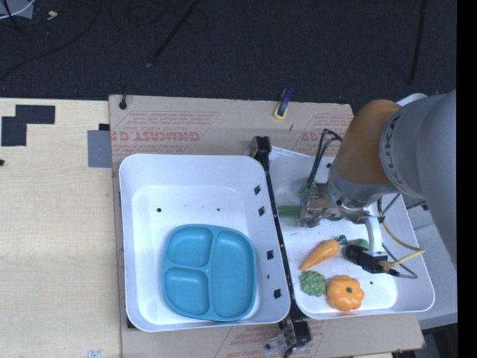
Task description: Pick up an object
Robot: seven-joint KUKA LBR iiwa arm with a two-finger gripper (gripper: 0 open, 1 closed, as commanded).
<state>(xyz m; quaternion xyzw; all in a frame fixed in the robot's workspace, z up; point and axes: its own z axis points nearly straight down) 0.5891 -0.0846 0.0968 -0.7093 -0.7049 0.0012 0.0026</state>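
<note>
In the right bin [417, 293] lie an orange carrot [320, 253], a small green broccoli piece [313, 283] and an orange pumpkin [344, 292], all near the bin's front. My gripper [311, 209] is down in the back left part of this bin, just above the carrot and apart from it. A thin green thing [287, 211] lies by the bin's left wall, right beside the gripper; I cannot tell whether they touch. The wrist and arm [373, 151] cover the back right of the bin.
The left bin [149, 177] holds a blue divided plate [209, 271] towards its front. A black divider rail [268, 222] runs between the two bins. Cardboard [194, 125] lies under both bins on the wooden bench.
</note>
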